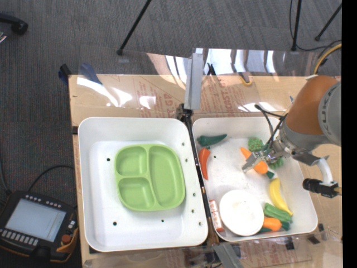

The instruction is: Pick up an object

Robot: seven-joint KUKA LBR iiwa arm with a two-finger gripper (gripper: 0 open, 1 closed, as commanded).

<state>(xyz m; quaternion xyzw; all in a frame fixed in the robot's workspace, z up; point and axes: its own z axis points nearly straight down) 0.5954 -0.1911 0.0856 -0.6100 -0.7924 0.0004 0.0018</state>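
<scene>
My gripper (257, 162) hangs low over the middle of the right bin (309, 228). It is right above a small orange toy (261, 168), which it touches or nearly touches. A broccoli (255, 144) lies just behind it and an orange carrot piece (245, 152) just to its left. Something green (274, 161) shows at the gripper's right side. A yellow banana (277, 194) lies in front of it to the right. Whether anything is held is hidden by the gripper body.
The right bin also holds a dark green vegetable (212, 140), a red-orange chili (204, 162), a white round plate (241, 212), green beans (277, 211), a carrot (271, 224) and a small red packet (216, 215). A green divided plate (149, 176) sits in the left bin (95, 228).
</scene>
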